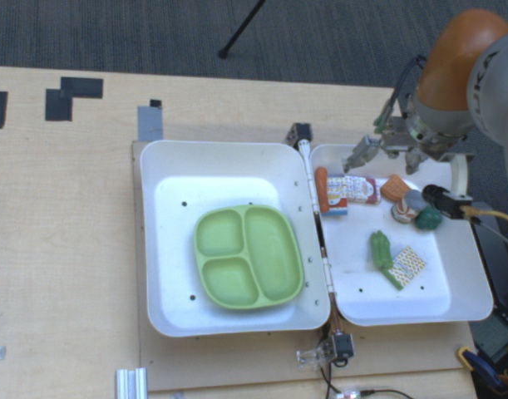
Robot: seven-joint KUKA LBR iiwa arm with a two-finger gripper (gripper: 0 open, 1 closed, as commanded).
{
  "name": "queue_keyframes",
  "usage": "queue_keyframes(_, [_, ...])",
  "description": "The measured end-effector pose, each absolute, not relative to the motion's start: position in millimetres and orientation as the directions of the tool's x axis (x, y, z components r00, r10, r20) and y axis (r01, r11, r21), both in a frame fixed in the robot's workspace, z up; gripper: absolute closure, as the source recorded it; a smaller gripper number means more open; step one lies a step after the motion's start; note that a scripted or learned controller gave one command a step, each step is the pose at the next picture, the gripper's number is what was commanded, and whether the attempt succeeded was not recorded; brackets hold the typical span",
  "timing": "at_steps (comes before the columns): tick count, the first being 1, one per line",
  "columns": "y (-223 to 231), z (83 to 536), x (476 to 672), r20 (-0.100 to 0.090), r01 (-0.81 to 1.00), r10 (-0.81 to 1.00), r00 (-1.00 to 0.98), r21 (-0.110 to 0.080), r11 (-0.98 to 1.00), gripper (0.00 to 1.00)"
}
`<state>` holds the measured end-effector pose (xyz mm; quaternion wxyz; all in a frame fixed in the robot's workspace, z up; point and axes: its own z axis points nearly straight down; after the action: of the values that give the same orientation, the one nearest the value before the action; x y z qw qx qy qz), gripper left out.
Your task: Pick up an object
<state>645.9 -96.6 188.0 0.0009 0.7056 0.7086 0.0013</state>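
Snack packet (351, 191) seemingly below end effector (378, 152)

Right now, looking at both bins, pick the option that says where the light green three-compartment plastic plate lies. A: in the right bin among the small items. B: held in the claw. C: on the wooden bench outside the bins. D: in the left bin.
D: the light green three-compartment plastic plate lies flat on the floor of the left white bin, apart from the right bin's small items.
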Motion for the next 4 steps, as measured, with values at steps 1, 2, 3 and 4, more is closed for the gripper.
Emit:
queue_keyframes(1, [-98.8, 114.5, 591.1, 0.0, 1.0, 1.0, -0.004, 0.004, 0.004, 0.0])
queue_keyframes(2, [-122.9, 85.0, 493.9, 0.0, 1.0, 1.0, -0.001, 0.002, 0.001, 0.0])
queue_keyframes(3, [-122.4, 97.2, 496.7, -0.001, 1.0, 1.0, -0.001, 0.01, 0.001, 1.0])
queue_keyframes(4, [-47.0, 185.1, 509.0, 0.001, 1.0, 1.0, -0.005, 0.005, 0.005, 1.0])
